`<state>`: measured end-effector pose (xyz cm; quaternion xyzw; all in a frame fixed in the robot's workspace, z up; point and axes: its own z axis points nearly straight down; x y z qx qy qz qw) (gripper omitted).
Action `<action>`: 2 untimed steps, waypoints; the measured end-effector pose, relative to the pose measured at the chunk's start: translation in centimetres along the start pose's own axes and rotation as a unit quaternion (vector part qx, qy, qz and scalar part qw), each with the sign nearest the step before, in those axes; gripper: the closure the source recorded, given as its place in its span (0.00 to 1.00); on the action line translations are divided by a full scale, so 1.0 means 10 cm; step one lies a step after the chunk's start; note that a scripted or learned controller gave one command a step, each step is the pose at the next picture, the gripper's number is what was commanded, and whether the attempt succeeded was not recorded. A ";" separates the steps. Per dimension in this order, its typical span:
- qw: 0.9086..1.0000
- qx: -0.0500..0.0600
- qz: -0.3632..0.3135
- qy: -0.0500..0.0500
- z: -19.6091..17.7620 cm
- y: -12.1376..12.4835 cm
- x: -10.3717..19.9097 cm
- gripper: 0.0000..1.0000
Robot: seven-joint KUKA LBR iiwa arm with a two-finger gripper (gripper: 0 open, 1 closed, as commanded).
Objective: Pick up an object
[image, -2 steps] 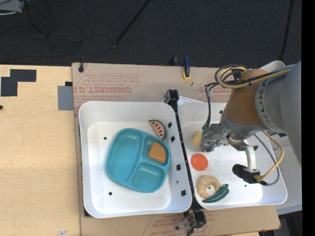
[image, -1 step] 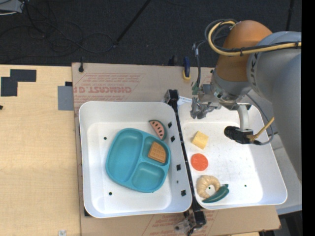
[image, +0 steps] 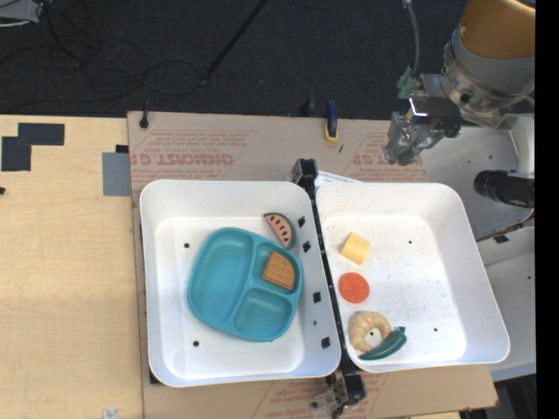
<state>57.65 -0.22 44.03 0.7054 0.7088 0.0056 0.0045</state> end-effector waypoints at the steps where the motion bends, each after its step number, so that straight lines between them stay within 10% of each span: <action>1: 1.000 0.018 0.002 -0.001 1.94 -0.88 0.24 1.00; 2: 1.000 0.017 -0.002 0.000 3.25 -1.11 1.33 1.00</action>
